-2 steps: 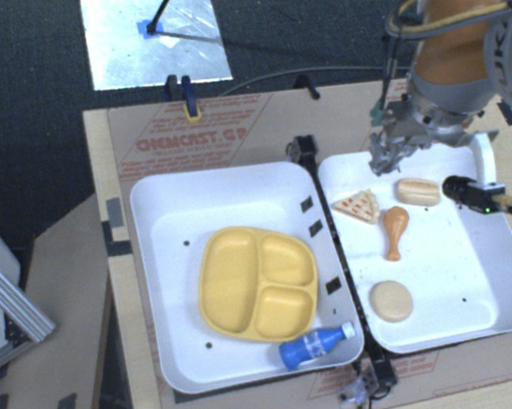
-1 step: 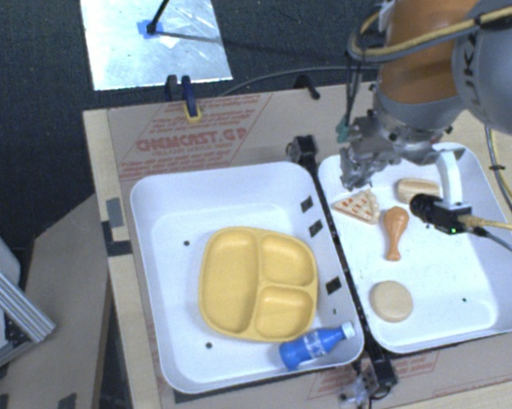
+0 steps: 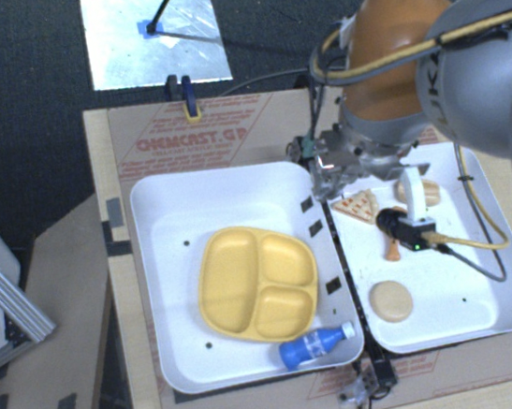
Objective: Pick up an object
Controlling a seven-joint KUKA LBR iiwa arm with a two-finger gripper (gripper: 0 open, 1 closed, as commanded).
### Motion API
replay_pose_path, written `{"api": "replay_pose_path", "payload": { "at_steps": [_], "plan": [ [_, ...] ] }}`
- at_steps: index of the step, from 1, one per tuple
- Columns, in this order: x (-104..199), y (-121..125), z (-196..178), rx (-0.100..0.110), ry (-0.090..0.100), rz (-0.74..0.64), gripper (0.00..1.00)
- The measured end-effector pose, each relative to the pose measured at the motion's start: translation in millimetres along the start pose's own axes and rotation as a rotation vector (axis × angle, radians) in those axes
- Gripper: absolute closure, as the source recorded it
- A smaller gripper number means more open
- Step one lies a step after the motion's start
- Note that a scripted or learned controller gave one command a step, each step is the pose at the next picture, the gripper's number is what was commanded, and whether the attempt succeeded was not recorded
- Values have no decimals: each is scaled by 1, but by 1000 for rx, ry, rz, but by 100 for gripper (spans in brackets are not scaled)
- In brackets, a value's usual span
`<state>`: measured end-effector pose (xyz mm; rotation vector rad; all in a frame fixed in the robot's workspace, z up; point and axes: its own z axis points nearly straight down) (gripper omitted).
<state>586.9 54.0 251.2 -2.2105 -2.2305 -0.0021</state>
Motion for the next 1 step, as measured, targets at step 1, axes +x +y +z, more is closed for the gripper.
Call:
{"api": "replay_pose_path", "payload": {
  "at_steps": [1],
  "plan": [
    [46, -33, 17, 4, 0, 0, 100]
  ]
}}
